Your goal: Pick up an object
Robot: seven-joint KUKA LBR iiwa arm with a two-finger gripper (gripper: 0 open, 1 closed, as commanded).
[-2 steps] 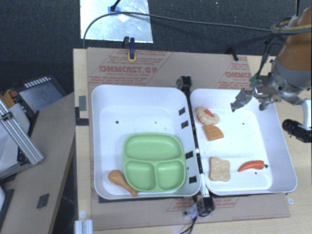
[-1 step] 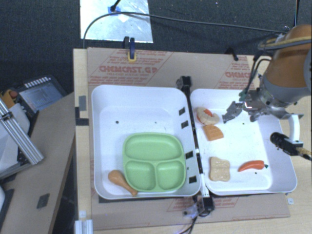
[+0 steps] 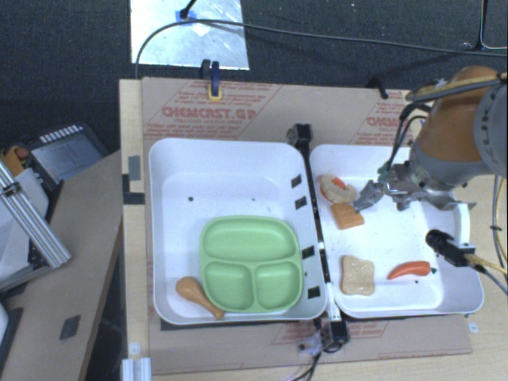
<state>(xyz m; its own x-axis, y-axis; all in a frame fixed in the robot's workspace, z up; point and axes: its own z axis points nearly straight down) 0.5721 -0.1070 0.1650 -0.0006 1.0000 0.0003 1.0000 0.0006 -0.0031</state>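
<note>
In the right bin (image 3: 456, 292) lie a white piece with an orange top (image 3: 336, 187), an orange block (image 3: 347, 215), a tan toast slice (image 3: 357, 275) and a red-orange pepper (image 3: 409, 270). My gripper (image 3: 367, 197) reaches in from the right and hangs low over the bin. Its tip sits just right of the white piece and just above the orange block, close to both. I see nothing held in it. The grey arm with its orange band (image 3: 456, 125) rises at the upper right.
The left bin (image 3: 171, 213) holds a green divided plate (image 3: 250, 262) and a tan drumstick (image 3: 198, 294) at its front left. A black divider (image 3: 309, 205) runs between the bins. Cables trail near the right bin's right wall.
</note>
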